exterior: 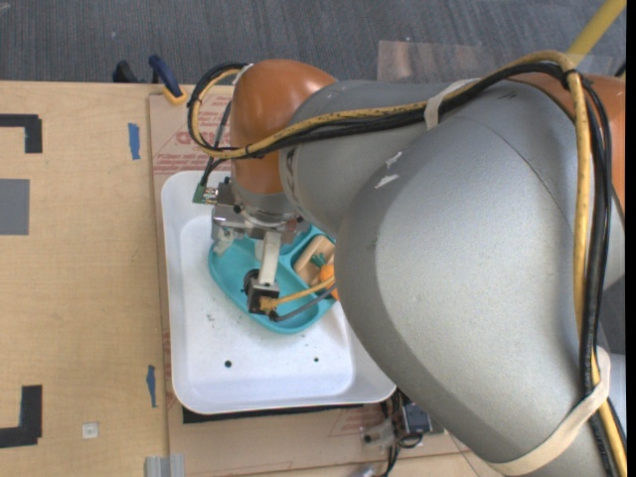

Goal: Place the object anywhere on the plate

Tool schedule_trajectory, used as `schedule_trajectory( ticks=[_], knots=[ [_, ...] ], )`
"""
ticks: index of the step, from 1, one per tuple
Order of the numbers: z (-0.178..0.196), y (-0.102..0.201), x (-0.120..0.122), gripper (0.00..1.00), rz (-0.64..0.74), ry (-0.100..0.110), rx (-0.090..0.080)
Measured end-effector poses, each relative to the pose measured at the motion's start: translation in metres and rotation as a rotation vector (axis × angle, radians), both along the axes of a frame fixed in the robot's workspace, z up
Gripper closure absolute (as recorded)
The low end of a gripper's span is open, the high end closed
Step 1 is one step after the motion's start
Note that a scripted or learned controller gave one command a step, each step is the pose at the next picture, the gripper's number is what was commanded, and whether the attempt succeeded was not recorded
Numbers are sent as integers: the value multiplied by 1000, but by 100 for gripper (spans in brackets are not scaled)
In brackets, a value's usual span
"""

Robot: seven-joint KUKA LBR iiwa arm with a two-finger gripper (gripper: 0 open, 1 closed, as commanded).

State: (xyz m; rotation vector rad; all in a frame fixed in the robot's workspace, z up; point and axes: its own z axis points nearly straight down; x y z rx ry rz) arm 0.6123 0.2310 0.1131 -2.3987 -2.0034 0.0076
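Observation:
A teal divided plate [227, 266] lies in the upper half of the white bin [248, 371]. A small tan and orange object [318, 254] rests in the plate's right compartment, partly hidden by the arm. My gripper [256, 232] hangs directly over the plate's middle, just left of that object. The wrist and arm cover the gripper's tip and the plate's far edge.
The bulky grey arm spans the right and centre of the view and hides the second bin. Bare white bin floor lies in front of the plate. To the left is the brown bench top with blue tape marks [133, 139].

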Motion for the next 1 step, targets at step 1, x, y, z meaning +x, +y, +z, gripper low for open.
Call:
schedule_trajectory(
  ticks=[1],
  knots=[
    [80, -10, -59, 0, 133, -12, -8]
  ],
)
